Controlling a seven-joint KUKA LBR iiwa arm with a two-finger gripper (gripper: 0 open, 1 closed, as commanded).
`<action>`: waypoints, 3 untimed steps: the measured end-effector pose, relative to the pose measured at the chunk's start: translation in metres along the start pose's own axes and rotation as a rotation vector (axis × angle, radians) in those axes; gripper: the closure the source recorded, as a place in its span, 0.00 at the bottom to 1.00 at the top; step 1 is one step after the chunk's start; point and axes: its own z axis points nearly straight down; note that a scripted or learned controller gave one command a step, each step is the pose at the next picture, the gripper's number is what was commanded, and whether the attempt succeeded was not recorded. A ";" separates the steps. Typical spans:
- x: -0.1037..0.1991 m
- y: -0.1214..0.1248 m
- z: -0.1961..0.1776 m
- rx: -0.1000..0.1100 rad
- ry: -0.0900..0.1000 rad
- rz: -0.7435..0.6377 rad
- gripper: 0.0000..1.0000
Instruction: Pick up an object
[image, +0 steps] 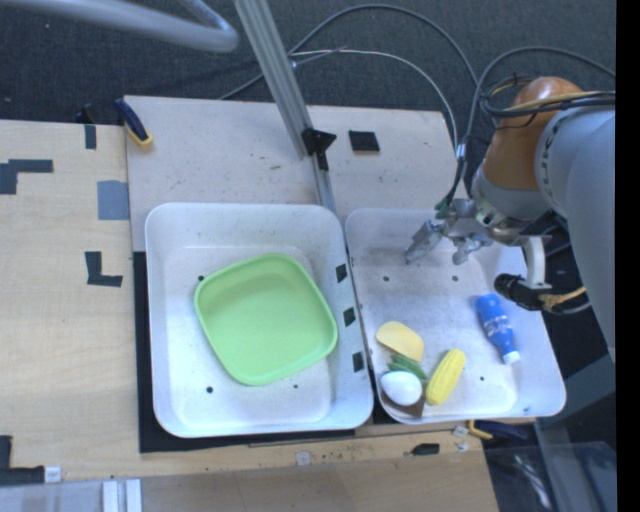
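Approach is the step in hand: the tool (440, 246) hangs spread wide and holding nothing over the right bin's (372, 232) far part. Blue bottle (496, 325) lies nearer, to its right; next it must shift there and descend.

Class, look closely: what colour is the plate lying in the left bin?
The plate is light green, seen plainly in the camera view.
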 end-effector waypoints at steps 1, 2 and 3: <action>0.000 0.000 0.051 -0.004 -0.001 0.000 0.00; 0.000 0.000 0.040 -0.005 -0.002 0.000 1.00; -0.008 0.001 -0.006 -0.007 -0.001 0.000 1.00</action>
